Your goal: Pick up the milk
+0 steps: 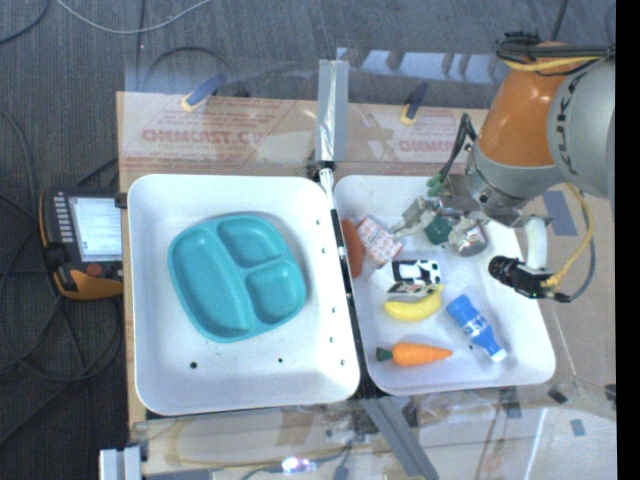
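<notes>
A robotics lab, probably: loose cables (90, 8) trail over grey carpet (60, 98), a teach pendant (85, 233) lies beside the bench (220, 133), and a robot arm (540, 118) reaches in.

Two white bins (145, 298), one teal plate (238, 276), one milk carton (415, 273), banana (413, 307), carrot (415, 354), blue bottle (475, 326).

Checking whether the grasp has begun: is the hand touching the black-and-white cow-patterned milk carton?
Apart. In the camera view, the hand sits toward the right bin's far side, and white bin floor shows between it and the black-and-white cow-patterned milk carton.
</notes>
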Motion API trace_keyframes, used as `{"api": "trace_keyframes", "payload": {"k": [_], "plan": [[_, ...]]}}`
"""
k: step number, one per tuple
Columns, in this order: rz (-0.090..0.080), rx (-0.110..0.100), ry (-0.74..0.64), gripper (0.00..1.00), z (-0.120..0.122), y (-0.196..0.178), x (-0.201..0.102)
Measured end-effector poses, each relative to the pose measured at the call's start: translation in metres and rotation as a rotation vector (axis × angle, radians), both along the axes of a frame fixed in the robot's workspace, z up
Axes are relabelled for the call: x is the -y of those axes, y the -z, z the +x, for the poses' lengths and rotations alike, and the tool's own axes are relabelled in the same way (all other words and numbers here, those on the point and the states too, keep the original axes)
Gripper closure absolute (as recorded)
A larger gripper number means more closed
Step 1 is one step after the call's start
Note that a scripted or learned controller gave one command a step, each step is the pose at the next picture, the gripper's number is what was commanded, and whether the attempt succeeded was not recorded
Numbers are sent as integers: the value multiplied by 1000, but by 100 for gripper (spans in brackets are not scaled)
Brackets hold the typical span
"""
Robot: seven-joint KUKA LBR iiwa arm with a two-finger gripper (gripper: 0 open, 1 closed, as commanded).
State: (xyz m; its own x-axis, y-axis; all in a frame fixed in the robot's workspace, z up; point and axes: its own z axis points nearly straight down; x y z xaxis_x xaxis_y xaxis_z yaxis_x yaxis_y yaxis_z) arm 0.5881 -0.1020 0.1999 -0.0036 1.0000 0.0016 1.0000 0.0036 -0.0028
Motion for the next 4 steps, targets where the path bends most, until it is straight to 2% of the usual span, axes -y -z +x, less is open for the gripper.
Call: {"api": "trace_keyframes", "payload": {"k": [1, 2, 3, 4], "plan": [[-3, 32, 134, 0, -24, 87, 20], [-8, 43, 137, 100, -22, 73, 24], [-8, 36, 137, 0, -24, 77, 23], [-3, 40, 168, 0, -14, 93, 12]]}}
